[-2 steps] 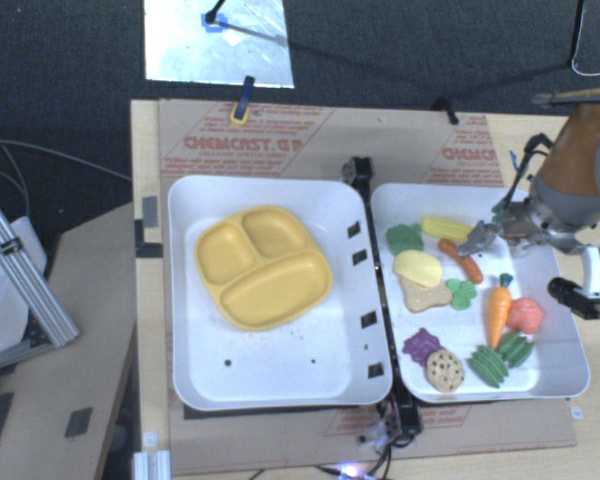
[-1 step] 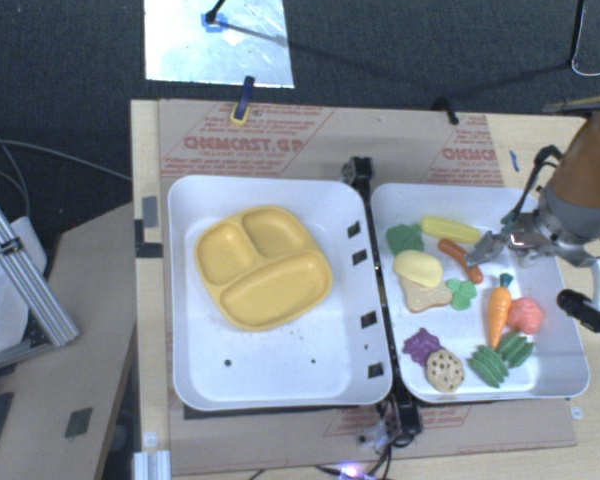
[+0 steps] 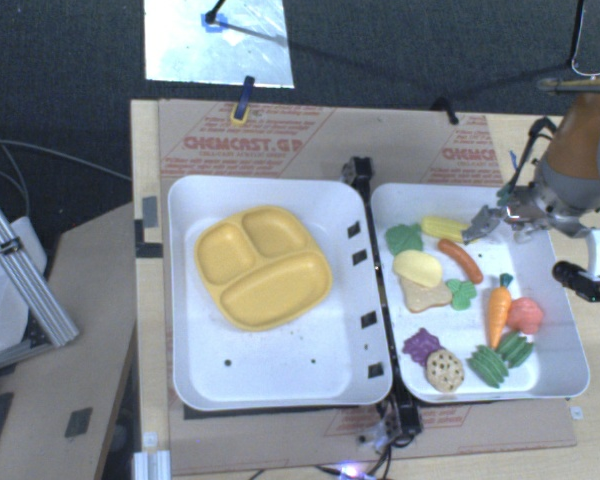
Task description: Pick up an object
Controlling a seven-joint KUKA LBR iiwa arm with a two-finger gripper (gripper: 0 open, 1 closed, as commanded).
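Note:
The right bin [image 3: 560, 368] holds several toy foods: a yellow corn piece [image 3: 442, 228], a green leaf [image 3: 403, 238], a red sausage [image 3: 460, 260], a pale yellow lump [image 3: 417, 267], a tan slice [image 3: 425, 296], a carrot [image 3: 497, 313], a pink ball [image 3: 526, 314], green pods [image 3: 500, 360], purple grapes [image 3: 421, 346] and a cookie [image 3: 444, 370]. My gripper [image 3: 515, 230] hangs over the bin's far right corner, just right of the corn and above the sausage. It is open, and nothing sits between its fingers.
The left bin [image 3: 195, 368] holds a yellow three-compartment plate [image 3: 263, 266]. A black divider [image 3: 372, 278] with clips runs between the bins. A black part [image 3: 580, 283] juts over the right bin's right rim. Cables hang at the far right.

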